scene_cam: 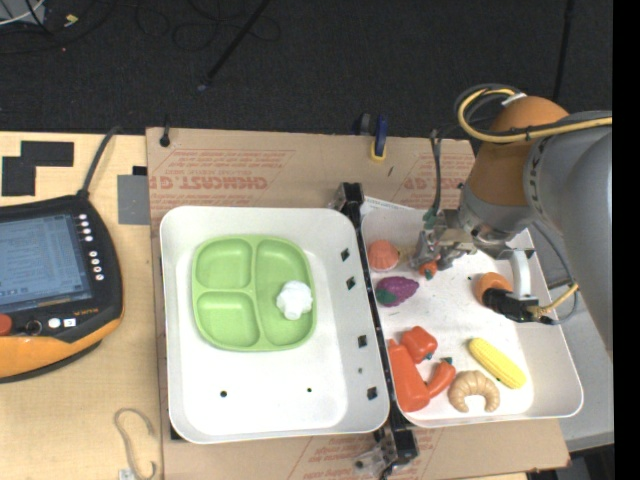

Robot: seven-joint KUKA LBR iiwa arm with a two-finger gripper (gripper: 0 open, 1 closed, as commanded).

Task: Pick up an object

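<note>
My gripper (pixel 431 256) reaches down into the upper part of the right bin (pixel 560 388), the arm coming in from the right. Just left of it lies a peach-pink round piece (pixel 383 256), and a purple piece (pixel 397 288) lies below and to the left. A small orange-red bit (pixel 428 267) shows right at the gripper's tip; whether it is held is hidden. An orange piece (pixel 490 285) sits to the gripper's right.
Red-orange pieces (pixel 415 366), a yellow piece (pixel 497 361) and a tan croissant (pixel 474 391) lie at the right bin's front. The left bin (pixel 190 388) holds a green divided plate (pixel 225 298) bearing a white lump (pixel 294 298). A control tablet (pixel 50 268) lies at far left.
</note>
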